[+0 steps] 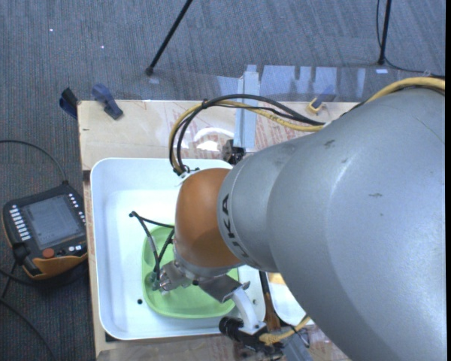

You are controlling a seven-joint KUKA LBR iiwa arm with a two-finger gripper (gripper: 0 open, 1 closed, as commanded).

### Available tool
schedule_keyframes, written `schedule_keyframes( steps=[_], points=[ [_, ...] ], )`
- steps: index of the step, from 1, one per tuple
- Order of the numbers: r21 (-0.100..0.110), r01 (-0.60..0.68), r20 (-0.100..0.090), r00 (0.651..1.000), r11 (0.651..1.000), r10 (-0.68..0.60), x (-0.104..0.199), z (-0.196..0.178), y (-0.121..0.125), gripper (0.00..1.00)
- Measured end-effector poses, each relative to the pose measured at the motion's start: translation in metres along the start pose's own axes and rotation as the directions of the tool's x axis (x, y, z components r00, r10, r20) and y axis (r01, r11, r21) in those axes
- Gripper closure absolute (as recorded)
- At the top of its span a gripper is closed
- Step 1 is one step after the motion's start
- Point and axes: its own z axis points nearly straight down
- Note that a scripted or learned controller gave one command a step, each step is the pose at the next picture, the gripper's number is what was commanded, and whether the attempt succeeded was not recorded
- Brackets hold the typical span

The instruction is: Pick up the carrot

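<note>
My grey arm with its orange band (199,224) reaches down over the left white bin (109,201). The gripper (165,280) hangs low over a flat green dish (154,299) that lies in the bin's near right part. The wrist blocks the view of the gripper's tips and of anything between them. The arm's bulk hides most of the right bin. A small orange sliver (275,280) peeks out at the arm's edge there; I cannot tell what it is.
Black cables (146,224) loop from the wrist across the left bin. A teach pendant (45,228) lies on the floor to the left. Blue clamps (105,100) sit at the bench's far left corner. Tripod legs stand behind the bench.
</note>
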Motion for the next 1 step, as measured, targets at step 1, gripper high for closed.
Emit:
schedule_keyframes(
  steps=[1],
  points=[
    [-0.013,0.198,0.001,0.980,0.980,-0.198,0.0369,-0.1248,0.0172,1.00]
  ],
)
